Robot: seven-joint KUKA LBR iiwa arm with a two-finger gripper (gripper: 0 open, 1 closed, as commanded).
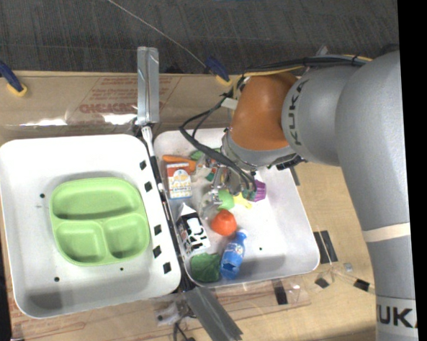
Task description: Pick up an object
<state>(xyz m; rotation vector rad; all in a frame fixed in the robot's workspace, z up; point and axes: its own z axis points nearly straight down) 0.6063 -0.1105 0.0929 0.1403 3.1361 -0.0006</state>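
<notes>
The right bin (289, 230) holds a jumble of small objects: an orange-and-white carton (178, 177), a red-orange ball (223, 222), a blue bottle (234, 254), a dark green soft thing (204, 266), a black-and-white item (193, 234), a purple piece (258, 191) and a yellow-green piece (225, 199). My gripper (225, 189) reaches down into the upper middle of this bin, just above the red-orange ball and next to the yellow-green piece. The wrist hides much of it.
The left bin (21, 214) holds a green divided tray (99, 218). A metal divider post (147, 84) stands between the bins at the back. The grey arm (364, 157) covers the right side of the bench. Cables loop over the right bin's back edge.
</notes>
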